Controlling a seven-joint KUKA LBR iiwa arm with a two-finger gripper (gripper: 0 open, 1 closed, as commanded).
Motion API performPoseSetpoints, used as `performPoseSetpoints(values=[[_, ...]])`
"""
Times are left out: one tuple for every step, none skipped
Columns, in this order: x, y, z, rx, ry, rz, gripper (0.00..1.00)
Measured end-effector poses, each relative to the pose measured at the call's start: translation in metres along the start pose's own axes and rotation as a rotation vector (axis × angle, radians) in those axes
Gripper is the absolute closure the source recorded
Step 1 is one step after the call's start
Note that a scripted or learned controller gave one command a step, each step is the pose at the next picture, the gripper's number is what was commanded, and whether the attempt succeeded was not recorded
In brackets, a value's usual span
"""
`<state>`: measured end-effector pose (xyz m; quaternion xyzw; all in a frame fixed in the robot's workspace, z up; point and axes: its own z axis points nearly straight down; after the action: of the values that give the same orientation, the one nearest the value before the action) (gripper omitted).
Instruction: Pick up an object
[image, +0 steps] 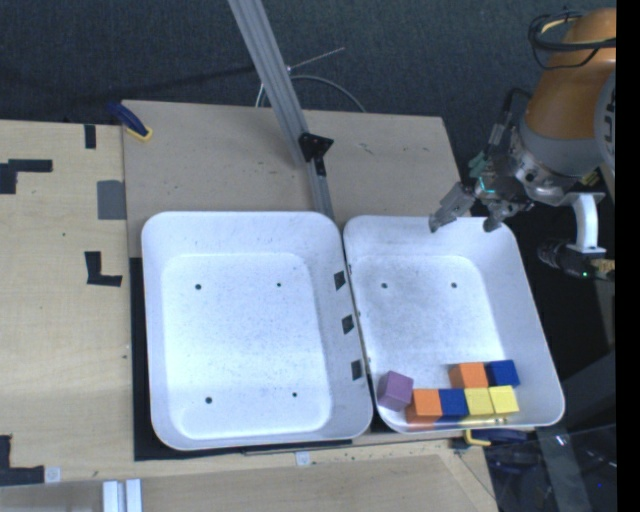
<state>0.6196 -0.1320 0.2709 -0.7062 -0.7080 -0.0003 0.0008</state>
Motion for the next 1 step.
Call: performPoseSetpoints(values=[[0.002, 0.0155, 0.0636, 0.006, -0.002, 0.001, 0.0]])
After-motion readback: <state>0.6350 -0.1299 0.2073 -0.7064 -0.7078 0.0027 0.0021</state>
